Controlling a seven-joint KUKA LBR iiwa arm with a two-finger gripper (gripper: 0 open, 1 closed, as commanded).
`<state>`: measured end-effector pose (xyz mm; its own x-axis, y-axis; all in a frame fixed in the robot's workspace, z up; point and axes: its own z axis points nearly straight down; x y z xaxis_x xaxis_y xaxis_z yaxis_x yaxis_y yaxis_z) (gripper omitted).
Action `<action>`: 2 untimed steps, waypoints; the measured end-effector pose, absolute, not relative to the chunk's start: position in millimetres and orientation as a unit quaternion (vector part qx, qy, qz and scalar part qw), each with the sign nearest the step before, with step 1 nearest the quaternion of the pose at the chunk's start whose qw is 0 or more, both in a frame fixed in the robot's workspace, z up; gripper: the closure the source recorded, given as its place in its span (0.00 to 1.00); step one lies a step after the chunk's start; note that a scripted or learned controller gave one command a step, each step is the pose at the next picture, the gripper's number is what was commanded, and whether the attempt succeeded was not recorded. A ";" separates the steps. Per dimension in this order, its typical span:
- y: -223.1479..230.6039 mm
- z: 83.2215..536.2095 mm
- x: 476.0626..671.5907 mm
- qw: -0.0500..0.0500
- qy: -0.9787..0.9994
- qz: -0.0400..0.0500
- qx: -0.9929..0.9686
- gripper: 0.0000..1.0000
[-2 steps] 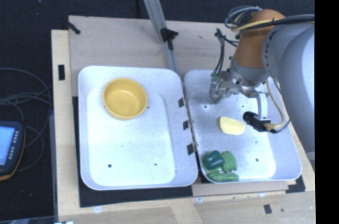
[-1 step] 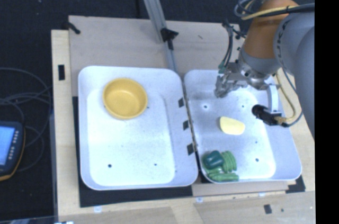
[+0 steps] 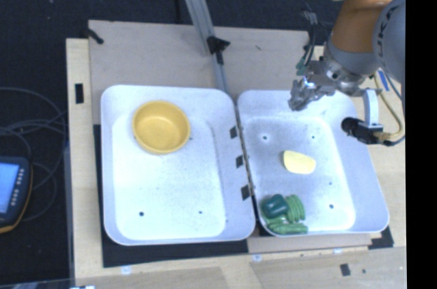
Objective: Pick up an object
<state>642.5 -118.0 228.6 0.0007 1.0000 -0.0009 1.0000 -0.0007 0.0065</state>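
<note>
Yellow and soft-looking, a small lump (image 3: 299, 162) lies near the middle of the right bin (image 3: 355, 212), well apart from the gripper (image 3: 300, 98), which hangs over the bin's far edge. It is an oval, its long axis running roughly left to right across the view and dipping slightly toward the right; its left end looks squarer, its right end more rounded. Nothing is held, and I cannot tell from this angle whether the jaws are spread or pressed together.

Closer to me, a green toy (image 3: 284, 211) sits against the near wall of the same bin, and a yellow bowl (image 3: 161, 126) rests in the left bin (image 3: 116, 212).

To my eye the risk is alignment. If the jaws come down along the lump's length rather than across its narrow width, they could land on top of it or push it sliding across the smooth white floor. It looks low and rounded, so a shallow descent could close above it. The green toy's spot beside the wall would crowd any approach there.
</note>
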 end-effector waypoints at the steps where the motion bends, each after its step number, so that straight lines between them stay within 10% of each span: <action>1: -118.7 265.5 643.1 0.002 0.707 0.001 0.707 1.00; 2: -73.2 269.2 623.3 0.000 0.708 0.001 0.706 1.00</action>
